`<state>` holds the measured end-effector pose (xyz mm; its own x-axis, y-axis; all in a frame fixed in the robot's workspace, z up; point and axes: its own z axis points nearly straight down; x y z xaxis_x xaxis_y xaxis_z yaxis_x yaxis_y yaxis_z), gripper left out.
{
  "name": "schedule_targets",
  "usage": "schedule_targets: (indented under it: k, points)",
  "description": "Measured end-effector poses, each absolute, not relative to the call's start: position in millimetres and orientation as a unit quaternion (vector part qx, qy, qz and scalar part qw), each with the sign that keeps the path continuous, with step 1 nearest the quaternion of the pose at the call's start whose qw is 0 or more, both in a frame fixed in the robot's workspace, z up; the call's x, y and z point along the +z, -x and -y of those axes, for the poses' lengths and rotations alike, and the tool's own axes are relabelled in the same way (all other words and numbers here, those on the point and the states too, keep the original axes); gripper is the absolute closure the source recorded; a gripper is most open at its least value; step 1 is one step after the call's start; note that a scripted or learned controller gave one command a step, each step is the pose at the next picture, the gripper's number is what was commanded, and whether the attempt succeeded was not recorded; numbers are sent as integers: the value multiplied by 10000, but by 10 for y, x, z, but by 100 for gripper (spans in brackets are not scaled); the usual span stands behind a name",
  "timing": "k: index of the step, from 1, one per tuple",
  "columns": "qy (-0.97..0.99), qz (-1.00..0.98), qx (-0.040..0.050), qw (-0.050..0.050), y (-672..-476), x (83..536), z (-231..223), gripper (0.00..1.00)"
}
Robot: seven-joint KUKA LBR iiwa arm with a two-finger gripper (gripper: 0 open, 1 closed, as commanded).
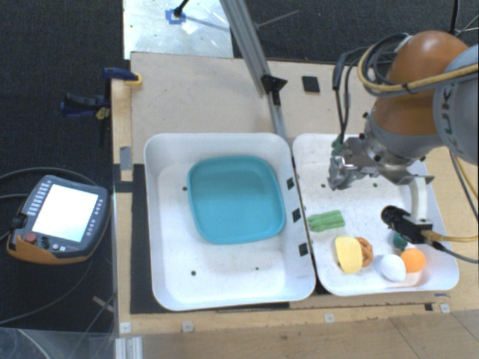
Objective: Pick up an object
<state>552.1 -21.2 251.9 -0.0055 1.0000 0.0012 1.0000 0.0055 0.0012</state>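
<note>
My gripper [339, 176] hangs over the upper left part of the right bin [313, 154], pointing down, with no object seen in it. A flat green block [325, 221] lies a short way in front of it, near the bin's left wall. Along the bin's front lie a yellow piece [347, 253], a brown item [365, 250] touching it, a white egg shape [392, 268] and an orange ball [413, 259]. A small dark green thing [400, 240] sits just behind the ball.
The left bin [161, 223] holds a teal square plate [234, 199]. A metal pole [251, 40] slants across the bench's back. A teach pendant [58, 218] lies on the floor at left, and clamps [105, 103] grip the bench's left edge.
</note>
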Motion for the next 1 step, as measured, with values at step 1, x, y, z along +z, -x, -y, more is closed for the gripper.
schedule_targets:
  k: [1]
  points:
    - [7057,7085,-7,2,-5524,2555,-249,100]
